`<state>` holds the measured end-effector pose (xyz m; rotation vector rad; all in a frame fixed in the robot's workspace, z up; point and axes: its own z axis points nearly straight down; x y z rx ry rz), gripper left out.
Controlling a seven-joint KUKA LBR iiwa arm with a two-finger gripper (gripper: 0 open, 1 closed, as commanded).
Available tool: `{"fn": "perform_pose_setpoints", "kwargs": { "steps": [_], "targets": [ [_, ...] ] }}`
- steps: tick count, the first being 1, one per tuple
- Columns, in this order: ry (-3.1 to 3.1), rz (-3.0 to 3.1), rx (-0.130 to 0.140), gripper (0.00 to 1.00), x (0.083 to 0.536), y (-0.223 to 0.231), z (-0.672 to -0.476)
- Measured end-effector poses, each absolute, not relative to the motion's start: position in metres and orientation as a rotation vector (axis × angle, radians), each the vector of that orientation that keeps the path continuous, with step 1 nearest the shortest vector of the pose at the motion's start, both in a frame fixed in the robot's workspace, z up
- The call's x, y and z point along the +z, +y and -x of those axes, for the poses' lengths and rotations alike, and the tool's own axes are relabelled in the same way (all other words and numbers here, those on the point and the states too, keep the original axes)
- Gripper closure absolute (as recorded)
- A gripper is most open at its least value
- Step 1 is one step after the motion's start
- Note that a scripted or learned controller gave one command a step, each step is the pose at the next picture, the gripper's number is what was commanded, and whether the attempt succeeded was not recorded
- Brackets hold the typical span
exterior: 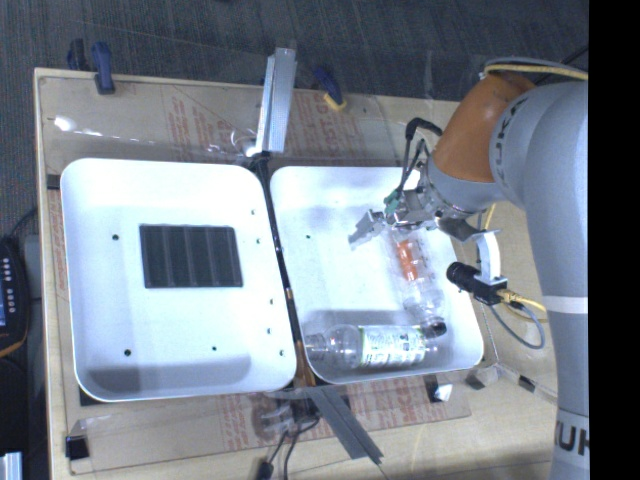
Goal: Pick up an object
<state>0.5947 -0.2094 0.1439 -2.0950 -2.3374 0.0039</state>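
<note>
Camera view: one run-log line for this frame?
arm: over right bin | gripper: above clear bottles | bottle with orange label: lying | second bottle: at near wall | grasp: unconfirmed

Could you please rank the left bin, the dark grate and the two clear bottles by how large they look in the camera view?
1. Left bin.
2. Dark grate.
3. Bottle lying along the near wall and bottle with the orange label: similar in size, and the arm partly covers the second, so I would not rank them.

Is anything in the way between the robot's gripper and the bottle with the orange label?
Nothing visible blocks it. The gripper hangs in the right bin, just up-left of the orange-label bottle. The other bottle lies apart, along the near wall.
</note>
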Motion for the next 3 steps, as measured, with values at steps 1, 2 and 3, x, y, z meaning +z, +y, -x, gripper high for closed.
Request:
{"fn": "perform_pose_setpoints", "kwargs": {
  "steps": [1, 2, 3],
  "targets": [
    [-2.427, 1.996, 0.001, 0.00, 0.193, -0.209, -0.575],
    [-2.489, 1.917, 0.001, 0.00, 0.176, -0.209, -0.611],
    [-2.424, 1.993, 0.002, 0.00, 0.148, -0.210, -0.617]
  ]
}}
